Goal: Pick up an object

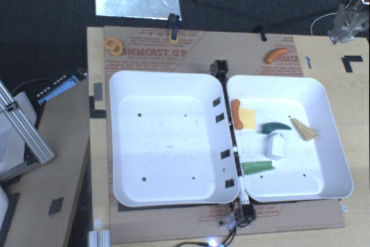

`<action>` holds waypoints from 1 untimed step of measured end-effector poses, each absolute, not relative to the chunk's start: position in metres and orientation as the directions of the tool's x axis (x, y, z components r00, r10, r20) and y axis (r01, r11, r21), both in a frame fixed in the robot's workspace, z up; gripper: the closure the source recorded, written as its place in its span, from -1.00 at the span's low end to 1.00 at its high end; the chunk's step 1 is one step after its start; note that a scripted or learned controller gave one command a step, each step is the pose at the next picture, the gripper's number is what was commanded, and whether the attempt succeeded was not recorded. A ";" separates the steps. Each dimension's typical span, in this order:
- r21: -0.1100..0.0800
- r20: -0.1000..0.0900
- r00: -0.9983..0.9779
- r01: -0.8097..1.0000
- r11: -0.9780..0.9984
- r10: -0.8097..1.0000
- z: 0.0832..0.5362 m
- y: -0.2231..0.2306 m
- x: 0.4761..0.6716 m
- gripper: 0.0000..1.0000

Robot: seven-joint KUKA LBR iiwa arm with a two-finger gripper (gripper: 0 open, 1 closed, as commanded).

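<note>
The right bin (pixel 332 142) holds several small objects. An orange sausage-shaped piece (pixel 236 114) lies along its left wall, touching a flat yellow square (pixel 248 119). A dark green curved pepper (pixel 275 127) lies near the middle, with a tan cone (pixel 303 129) to its right. Just below the pepper is a white blocky object (pixel 275 146). A light green pod (pixel 257 166) rests lower left, near the divider.
The left bin (pixel 167 95) stands beside the right one, joined by black clips (pixel 225 153). On the cardboard behind the bins lie an orange sausage (pixel 276 55), a pretzel-like ring (pixel 114 46) and a yellow and blue clamp (pixel 173 29). A grey metal fixture (pixel 347 21) stands at top right.
</note>
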State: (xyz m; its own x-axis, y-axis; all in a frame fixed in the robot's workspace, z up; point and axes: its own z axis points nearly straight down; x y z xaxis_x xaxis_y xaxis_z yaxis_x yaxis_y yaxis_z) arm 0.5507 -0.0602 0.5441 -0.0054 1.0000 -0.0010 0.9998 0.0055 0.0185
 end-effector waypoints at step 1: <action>-0.003 -0.003 0.007 1.000 -0.007 1.000 0.473 -0.148 0.579 1.00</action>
